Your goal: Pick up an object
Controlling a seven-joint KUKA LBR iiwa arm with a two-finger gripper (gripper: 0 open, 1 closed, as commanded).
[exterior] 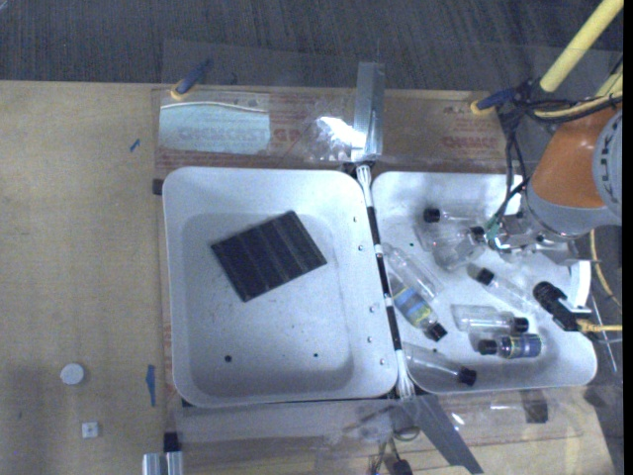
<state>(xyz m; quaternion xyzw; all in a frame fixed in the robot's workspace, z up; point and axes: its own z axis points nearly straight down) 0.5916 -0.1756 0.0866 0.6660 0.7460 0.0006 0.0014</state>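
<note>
The right bin (584,369) holds several small clear bottles with black caps. One clear bottle (450,234) lies near the bin's back, just left of my gripper (492,236), which hangs low over that bin below the orange-banded wrist. A bottle with a yellow and blue label (415,303) lies along the left wall. Another clear bottle (485,318) and a short blue-tinted one (516,345) lie near the middle front. One more bottle (437,364) rests at the front edge. A loose black cap (485,276) sits below the gripper.
The left bin (188,344) holds a flat black ribbed pad (268,255) lying at a slant. A divider rim (381,265) separates the two bins. Behind them lie a plastic bag (216,127) and a metal bracket (370,112).
</note>
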